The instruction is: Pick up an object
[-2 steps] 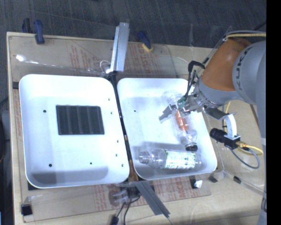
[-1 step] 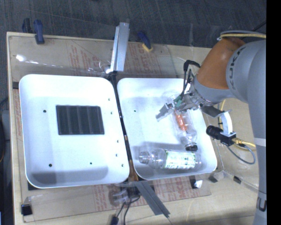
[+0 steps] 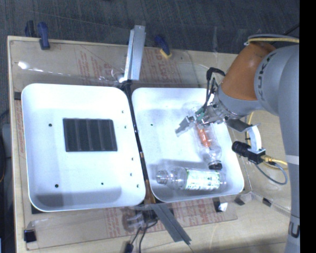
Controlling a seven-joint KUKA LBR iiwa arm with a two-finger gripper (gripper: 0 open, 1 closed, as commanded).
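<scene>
Two clear plastic bottles lie in the right bin [image 3: 147, 141]. One with a green and white label [image 3: 197, 179] rests along the bin's near wall. The other, with an orange-red insert and a black cap [image 3: 206, 140], lies slanted near the bin's right side. My gripper [image 3: 192, 121] hangs low over the upper end of this orange bottle, close to or touching it. The grey wrist with its orange band [image 3: 247, 75] reaches in from the right and hides part of the bin's right rim.
The left bin [image 3: 42, 183] holds a dark ribbed rectangular pad [image 3: 89, 135]. A metal bracket [image 3: 134, 51] stands at the back between the bins. Cables and a black connector [image 3: 247, 151] hang by the right bin's outer edge.
</scene>
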